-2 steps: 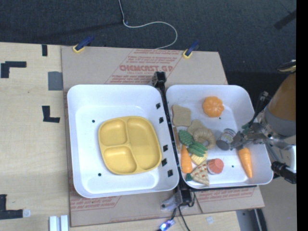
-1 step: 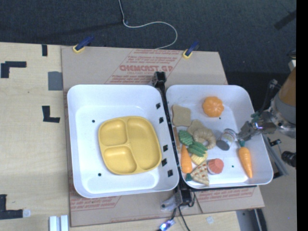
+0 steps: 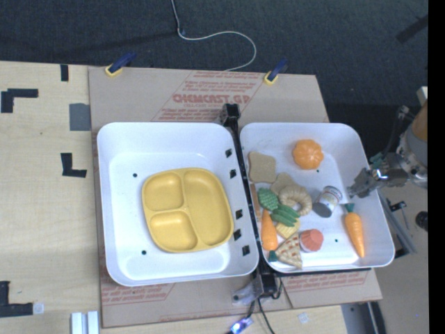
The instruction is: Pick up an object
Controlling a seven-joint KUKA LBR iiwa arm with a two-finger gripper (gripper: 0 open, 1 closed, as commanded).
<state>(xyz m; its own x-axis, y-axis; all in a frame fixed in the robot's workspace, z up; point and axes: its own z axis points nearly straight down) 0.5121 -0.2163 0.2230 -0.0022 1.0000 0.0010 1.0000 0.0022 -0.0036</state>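
Camera view: two white bins side by side on a cardboard sheet w/ red print reading "CHEMCAST GP" near its far edge; smaller lines under it too small to read.

Left bin carries a yellow divided plate, three compartments, sitting about mid-bin.

Right bin carries toy food. An orange sits near the far edge, right of centre. A carrot lies by the right edge toward the near corner, long axis running far-to-near, tip pointing at the near edge, green stub at the far end. A second carrot lies close to the left edge, also far-to-near, its top up against the green leafy piece. A bread slice is by the left edge, further back. A beige ring, prob. a bagel, is mid-bin, touching the green piece. A small metal can lies on its side right of the ring. A red round piece and a pizza slice sit by the near edge.

Gripper hangs over the right edge of the right bin, just beyond the carrot's stub end, nothing visibly between its fingers; can't tell if spread or closed.
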